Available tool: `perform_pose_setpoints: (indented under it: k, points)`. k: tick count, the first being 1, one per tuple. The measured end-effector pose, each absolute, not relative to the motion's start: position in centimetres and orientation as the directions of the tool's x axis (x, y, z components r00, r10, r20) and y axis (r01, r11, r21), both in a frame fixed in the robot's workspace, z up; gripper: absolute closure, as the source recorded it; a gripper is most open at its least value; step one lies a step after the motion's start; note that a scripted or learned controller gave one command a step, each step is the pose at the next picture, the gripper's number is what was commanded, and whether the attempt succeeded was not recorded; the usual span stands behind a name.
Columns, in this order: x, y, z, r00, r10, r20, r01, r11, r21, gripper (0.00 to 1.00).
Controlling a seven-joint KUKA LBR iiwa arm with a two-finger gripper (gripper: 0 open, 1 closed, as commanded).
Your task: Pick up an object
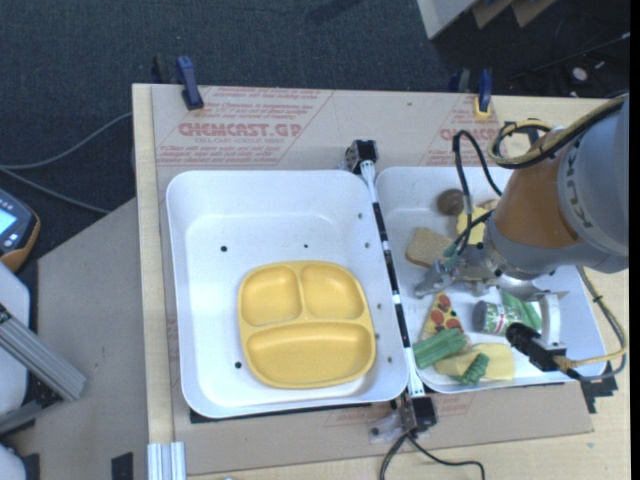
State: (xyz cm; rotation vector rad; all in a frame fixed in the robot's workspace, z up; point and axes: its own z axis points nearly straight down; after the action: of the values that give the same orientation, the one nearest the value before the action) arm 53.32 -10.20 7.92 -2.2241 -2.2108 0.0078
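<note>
Gripper (447,271) low in right bin (590,313), grip state can't tell; pizza slice (441,315) just below it, long axis toward bin's near edge.

From my feed the light is bright and even from overhead. The left bin (200,218) glares almost pure white; right of it, the second bin (410,193) is just as washed out. Inside the left bin, the yellow tray (305,323) casts only a thin soft shadow. Above the bin, the dark floor (200,18) is dim. Small items look slightly soft.
</note>
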Motion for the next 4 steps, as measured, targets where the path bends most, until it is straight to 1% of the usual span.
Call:
perform_pose_setpoints:
  k: [1,2,3,4]
  points:
    - [57.7,-10.7,8.5,-0.002,1.0,-0.002,1.0,0.002,0.005,0.0]
    - [50.4,-9.6,8.4,0.002,1.0,0.002,1.0,-0.002,-0.007,0.0]
    - [58.2,-9.6,8.5,-0.003,1.0,-0.002,1.0,0.004,0.006,0.0]
    - [57.9,-9.6,9.5,-0.002,1.0,-0.002,1.0,0.002,0.003,1.0]
